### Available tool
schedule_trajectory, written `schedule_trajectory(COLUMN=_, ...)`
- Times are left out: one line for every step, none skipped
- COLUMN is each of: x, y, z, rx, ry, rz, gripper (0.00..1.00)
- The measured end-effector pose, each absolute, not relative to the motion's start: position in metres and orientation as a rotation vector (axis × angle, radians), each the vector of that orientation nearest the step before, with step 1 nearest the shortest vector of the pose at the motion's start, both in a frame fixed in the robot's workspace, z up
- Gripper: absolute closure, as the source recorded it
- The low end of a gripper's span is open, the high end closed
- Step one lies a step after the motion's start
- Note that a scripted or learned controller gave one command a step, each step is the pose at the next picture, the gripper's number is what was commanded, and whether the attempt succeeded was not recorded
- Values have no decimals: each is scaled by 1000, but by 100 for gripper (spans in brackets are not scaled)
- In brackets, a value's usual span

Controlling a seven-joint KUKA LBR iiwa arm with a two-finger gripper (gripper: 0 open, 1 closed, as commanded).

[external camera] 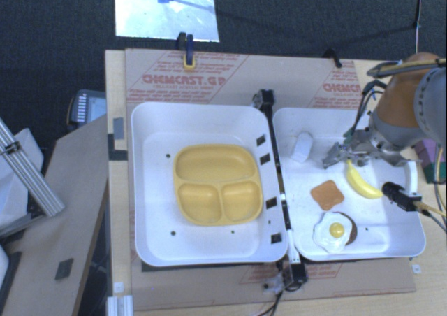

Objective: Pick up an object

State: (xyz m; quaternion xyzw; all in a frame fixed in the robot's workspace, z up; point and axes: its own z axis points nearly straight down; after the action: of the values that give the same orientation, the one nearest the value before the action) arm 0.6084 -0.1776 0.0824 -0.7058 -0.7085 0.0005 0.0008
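The right bin [398, 241] holds a yellow banana [364, 182], a slice of toast [327, 194], a fried egg [332, 232] and a small white object [301, 146]. My gripper [342, 156] hangs low over the right bin's back half, reaching in from the right. It sits just above the banana's upper end, and I cannot tell whether it touches. The toast lies to the lower left of the gripper and the white object to its left. Nothing is visibly lifted off the bin floor.
The left bin [150, 168] holds a yellow divided plate [215, 184]. A black divider with clips [274, 175] runs between the bins. The arm's grey and orange wrist [412, 98] stands over the right bin's far right corner.
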Motion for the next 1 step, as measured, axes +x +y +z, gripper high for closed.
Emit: schedule_trajectory(x=610, y=-178, z=96, rx=-2219, ry=-2230, rz=-3, gripper=100)
